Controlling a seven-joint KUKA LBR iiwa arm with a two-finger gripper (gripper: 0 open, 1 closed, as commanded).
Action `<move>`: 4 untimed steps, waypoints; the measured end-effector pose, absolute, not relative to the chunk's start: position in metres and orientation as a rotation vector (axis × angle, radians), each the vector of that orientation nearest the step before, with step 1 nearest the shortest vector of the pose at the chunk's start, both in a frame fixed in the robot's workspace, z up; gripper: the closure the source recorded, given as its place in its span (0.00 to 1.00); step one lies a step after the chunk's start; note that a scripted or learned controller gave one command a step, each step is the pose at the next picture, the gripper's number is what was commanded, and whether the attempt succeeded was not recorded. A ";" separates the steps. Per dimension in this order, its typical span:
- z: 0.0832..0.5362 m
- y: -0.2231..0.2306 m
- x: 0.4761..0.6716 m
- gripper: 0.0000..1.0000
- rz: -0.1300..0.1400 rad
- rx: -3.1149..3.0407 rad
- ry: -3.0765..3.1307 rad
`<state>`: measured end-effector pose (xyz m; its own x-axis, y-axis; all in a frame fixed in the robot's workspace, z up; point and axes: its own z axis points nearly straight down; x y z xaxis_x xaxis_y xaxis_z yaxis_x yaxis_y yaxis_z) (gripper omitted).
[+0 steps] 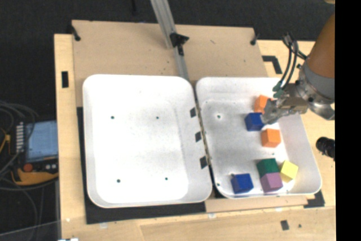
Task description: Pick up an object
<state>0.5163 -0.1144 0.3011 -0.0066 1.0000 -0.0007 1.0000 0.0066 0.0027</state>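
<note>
Arm (320,68) enters from the right edge, over the right bin (225,93). Orange band at the top right, grey wrist below it, black and green cables looping down its left side. Wrist leans left and downward toward the bin's upper right part.

Gripper (271,114) low over the bin, tip pointing left and down. It sits between three blocks: an orange block (260,103) just above and left of it, a blue block (254,121) touching or just beside its tip on the left, a second orange block (271,137) just below. Cannot tell whether it is spread or closed; the tip is small and blurred against the blocks. No block visibly between the fingers.

Other blocks lie along the bin's lower edge, well apart from the gripper: a second blue block (242,183) at lower middle, then a cluster at lower right with a green block (267,167), a purple block (271,182) just below it, and a yellow block (289,170) touching or just beside both on the right.

Left bin (96,121) lies beside the right one, their edges meeting at the centre. A grey rail (161,3) slants from the top of the view down to the junction of the bins. At far left, off the bench, a blue-faced box (40,141) with cables.
</note>
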 end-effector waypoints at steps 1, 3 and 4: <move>0.295 -0.070 0.530 1.00 0.000 2.215 2.227; 0.263 0.016 0.584 1.00 0.001 2.214 2.225; 0.267 0.060 0.609 1.00 0.004 2.213 2.227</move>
